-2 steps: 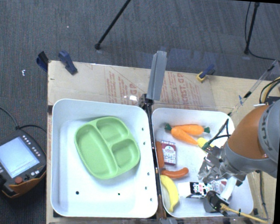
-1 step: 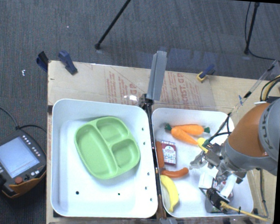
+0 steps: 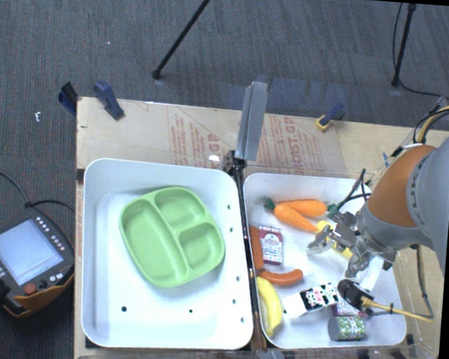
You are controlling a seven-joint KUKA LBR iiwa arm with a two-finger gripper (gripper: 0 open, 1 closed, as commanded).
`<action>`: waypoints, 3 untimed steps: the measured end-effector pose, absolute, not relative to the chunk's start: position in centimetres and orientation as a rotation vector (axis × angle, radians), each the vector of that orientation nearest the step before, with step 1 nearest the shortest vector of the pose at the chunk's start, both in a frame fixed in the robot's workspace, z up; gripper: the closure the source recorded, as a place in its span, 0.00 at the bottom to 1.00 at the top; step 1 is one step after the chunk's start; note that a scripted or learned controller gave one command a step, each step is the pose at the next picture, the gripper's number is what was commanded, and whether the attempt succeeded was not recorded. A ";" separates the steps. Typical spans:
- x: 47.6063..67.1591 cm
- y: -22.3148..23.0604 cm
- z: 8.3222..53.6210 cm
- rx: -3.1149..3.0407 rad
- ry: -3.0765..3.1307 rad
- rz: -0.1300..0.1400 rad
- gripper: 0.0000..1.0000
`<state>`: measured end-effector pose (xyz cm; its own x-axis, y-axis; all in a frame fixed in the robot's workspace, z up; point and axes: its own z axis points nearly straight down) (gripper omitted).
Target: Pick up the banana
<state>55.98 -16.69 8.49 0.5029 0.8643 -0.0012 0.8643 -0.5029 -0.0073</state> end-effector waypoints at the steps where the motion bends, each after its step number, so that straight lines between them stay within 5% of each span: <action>1: 55.9 -16.6 9.3 -2.711 -1.566 0.013 1.00; 2: 56.3 -9.9 18.4 -2.908 -1.179 0.007 1.00; 3: 48.9 -13.8 10.9 -2.923 -1.162 -0.016 1.00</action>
